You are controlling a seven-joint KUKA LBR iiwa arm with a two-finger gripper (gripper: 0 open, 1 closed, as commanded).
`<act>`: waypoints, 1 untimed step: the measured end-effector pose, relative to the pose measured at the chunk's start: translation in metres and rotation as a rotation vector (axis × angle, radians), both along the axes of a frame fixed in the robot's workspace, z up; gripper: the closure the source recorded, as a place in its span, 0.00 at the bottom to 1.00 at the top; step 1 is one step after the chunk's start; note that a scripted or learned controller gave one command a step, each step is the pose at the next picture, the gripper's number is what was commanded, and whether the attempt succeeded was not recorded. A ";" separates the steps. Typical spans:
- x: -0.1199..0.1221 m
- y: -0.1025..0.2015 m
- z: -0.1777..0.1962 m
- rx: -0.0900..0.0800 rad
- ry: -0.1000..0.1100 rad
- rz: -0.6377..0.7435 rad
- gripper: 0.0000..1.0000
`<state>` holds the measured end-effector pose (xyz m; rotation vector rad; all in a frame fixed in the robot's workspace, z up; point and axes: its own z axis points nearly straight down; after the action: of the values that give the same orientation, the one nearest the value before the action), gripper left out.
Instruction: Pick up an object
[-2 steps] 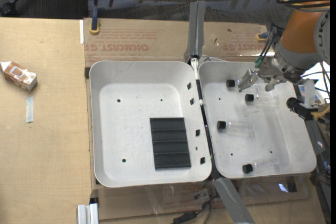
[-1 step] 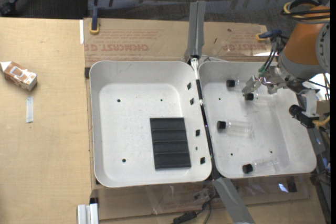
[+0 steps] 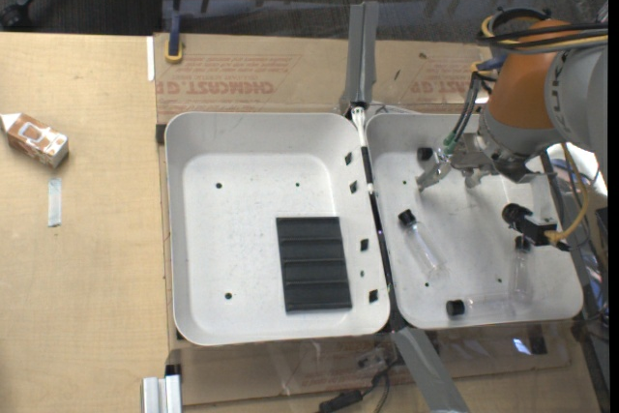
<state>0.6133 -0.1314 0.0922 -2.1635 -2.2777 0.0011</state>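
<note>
The arm (image 3: 542,82) comes in from the upper right of the frame, w/ its orange band above the wrist. Its gripper (image 3: 453,167) hangs over the upper part of the right bin (image 3: 484,309) – fingers look spread a bit, w/ nothing between them.

In the right bin, a clear tube w/ a black cap (image 3: 418,239) lies just left of the middle, tilted, below the gripper and apart from it. Another clear tube (image 3: 484,307) lies along the bottom wall. A small black piece (image 3: 425,154) sits near the gripper's left.

The left bin (image 3: 193,305) holds a flat black ribbed block (image 3: 312,263) – lower middle, near the bottom edge.

Far left, a small box (image 3: 37,139) lies on the wood bench (image 3: 77,305).
</note>
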 end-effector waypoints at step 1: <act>0.039 -0.057 0.000 -0.001 0.000 0.040 0.00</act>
<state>0.6522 -0.1885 0.0921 -2.1179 -2.3210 0.0023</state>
